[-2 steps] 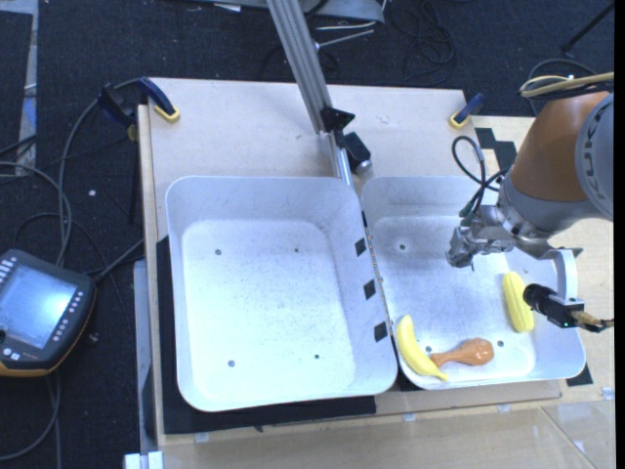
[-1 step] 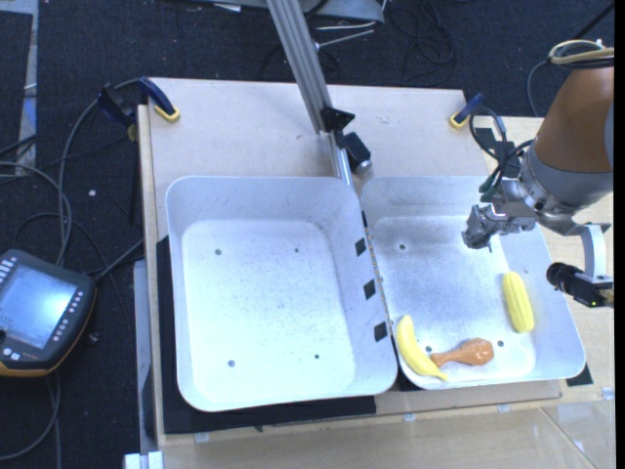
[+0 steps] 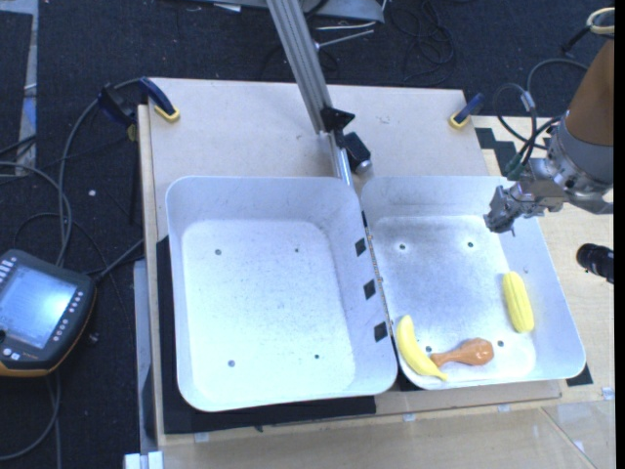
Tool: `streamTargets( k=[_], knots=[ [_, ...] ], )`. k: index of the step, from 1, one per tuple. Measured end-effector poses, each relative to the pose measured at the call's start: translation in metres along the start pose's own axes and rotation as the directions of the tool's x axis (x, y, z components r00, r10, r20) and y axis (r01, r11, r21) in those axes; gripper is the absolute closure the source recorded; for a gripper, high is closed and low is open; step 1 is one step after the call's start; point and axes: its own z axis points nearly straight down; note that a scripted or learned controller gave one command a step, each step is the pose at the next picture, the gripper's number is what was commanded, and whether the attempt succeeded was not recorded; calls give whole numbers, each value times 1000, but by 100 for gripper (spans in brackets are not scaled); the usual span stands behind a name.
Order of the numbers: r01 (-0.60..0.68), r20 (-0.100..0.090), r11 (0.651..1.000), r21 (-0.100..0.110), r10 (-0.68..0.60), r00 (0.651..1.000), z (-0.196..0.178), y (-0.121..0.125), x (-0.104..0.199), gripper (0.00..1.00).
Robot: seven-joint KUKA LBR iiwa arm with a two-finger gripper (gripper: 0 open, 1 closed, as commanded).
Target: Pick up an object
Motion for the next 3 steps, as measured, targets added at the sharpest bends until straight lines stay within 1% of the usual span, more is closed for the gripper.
streamTargets(
  k=[1,2,3],
  knots=[
    [0,-1,1000,4,0,1000,-12,0,0,100],
    [5,-2,1000,5,-5,1000,-12,8,51,100],
    [4,-2,1000,5,-4,1000,-4,13,93,100]
  ],
)
